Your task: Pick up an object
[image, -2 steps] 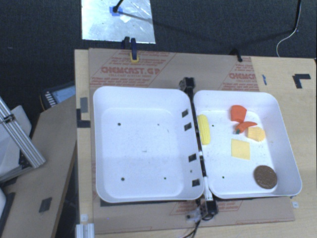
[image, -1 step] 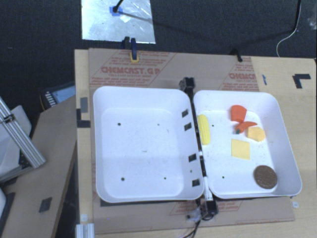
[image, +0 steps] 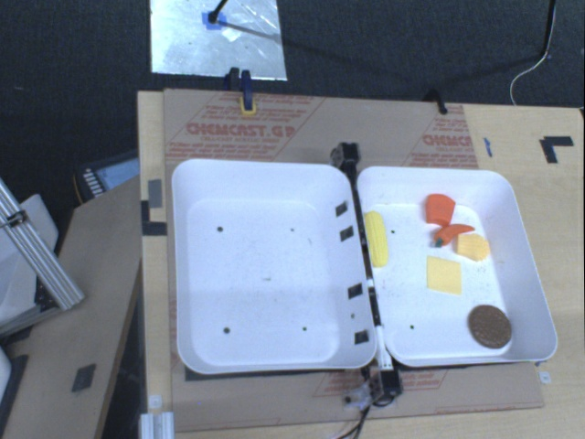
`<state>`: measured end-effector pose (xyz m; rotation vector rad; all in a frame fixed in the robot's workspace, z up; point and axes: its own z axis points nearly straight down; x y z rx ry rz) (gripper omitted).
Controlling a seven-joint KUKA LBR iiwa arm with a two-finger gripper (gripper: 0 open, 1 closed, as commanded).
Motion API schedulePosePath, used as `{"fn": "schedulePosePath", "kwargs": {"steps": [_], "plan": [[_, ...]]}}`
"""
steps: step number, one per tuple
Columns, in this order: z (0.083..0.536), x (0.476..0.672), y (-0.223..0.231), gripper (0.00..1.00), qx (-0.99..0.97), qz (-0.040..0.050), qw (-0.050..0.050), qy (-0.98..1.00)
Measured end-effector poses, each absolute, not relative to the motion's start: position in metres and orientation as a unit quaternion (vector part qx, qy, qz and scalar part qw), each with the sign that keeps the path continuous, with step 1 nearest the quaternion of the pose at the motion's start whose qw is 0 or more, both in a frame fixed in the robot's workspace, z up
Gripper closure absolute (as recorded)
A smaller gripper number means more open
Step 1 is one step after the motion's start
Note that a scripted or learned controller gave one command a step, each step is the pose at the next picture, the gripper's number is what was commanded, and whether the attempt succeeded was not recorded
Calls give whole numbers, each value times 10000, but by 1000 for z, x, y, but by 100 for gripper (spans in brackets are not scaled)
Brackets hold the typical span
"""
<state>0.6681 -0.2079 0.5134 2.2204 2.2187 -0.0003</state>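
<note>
Aim suits the flat brown round disc (image: 490,326), lower right, standing apart; we cannot tell the gripper's state.

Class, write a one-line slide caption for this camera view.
Right white bin holds yellow corn cob, orange pieces, yellow cheese slice, brown round cookie.

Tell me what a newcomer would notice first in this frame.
Probably the bright objects gathered in the right bin: an orange piece near the far side, a yellow corn cob along its left wall, a yellow square mid-bin and a brown disc near the front corner.
</note>
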Motion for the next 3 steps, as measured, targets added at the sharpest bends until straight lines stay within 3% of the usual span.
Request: {"fn": "schedulePosePath", "kwargs": {"steps": [1, 3], "plan": [[537, 668, -206, 100, 7056, 7, 25, 7086], [535, 669, -206, 100, 7048, 4, 17, 7094]]}}
